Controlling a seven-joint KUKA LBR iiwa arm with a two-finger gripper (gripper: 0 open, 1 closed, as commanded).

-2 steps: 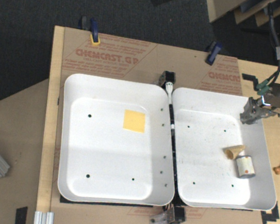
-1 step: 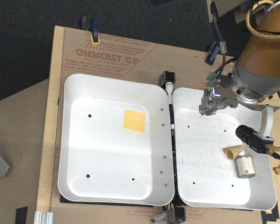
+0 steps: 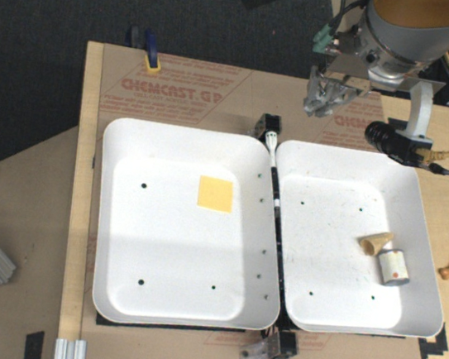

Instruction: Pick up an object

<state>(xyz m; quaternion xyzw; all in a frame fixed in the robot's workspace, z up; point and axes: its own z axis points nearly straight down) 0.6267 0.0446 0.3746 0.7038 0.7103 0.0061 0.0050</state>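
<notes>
While the grey arm (image 3: 415, 23) with its orange band hangs over the bench's far right, two shallow white bins sit side by side on a brown board (image 3: 180, 84). Its gripper (image 3: 330, 98) is poised above the board just beyond the right bin's far left corner; the fingers look close together with nothing between them, though how far apart they stand cannot be told for sure. Inside the left bin (image 3: 117, 225) a flat yellow square (image 3: 216, 193) lies near the far middle. Inside the right bin (image 3: 322, 256), toward the right wall, lies a small white cylinder (image 3: 393, 267), its long axis running diagonally from far-left to near-right, touching a tan wedge (image 3: 375, 243) at its far end.
</notes>
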